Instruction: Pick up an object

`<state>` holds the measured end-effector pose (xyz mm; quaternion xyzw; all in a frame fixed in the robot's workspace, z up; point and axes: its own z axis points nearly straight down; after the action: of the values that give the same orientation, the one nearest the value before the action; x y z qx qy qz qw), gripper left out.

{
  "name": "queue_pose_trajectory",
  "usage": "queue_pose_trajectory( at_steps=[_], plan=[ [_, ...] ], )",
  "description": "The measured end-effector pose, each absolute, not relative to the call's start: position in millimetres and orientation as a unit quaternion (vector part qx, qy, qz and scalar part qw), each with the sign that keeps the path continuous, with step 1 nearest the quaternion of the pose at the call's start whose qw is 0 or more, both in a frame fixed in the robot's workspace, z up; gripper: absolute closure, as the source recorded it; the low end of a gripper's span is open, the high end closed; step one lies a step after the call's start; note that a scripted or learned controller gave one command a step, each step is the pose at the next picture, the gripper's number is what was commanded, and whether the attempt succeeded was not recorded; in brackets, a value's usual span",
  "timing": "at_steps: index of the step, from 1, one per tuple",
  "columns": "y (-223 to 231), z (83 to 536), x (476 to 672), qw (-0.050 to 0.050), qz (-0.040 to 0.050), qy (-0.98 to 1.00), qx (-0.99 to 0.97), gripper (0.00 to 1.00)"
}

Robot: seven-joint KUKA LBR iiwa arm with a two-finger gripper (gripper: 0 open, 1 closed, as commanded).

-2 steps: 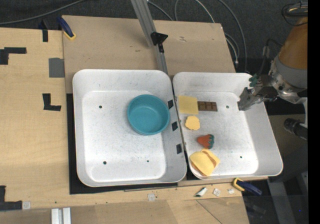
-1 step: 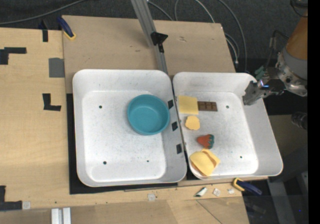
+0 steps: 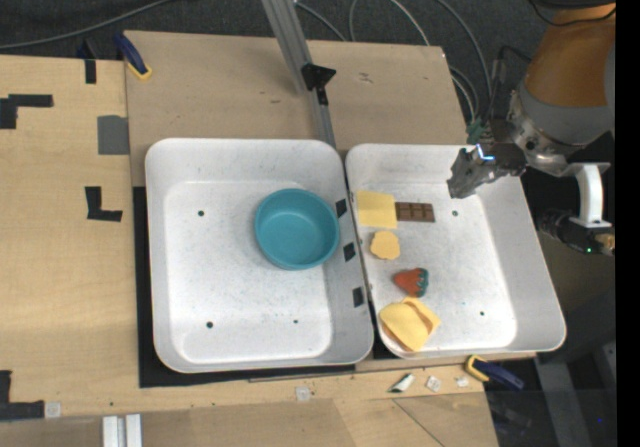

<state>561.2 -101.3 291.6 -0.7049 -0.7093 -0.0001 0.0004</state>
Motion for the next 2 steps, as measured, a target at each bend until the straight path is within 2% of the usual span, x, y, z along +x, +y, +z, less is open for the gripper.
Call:
queue_pose_trajectory(
  at_steps=[1,2],
  plan=[
    [-45,276,582.8,0.001,0.0003,-0.710,-0.705,1.00],
    [4,251,591.3,0.002,0.0013,-0.709,-0.705,1.00]
  ],
)
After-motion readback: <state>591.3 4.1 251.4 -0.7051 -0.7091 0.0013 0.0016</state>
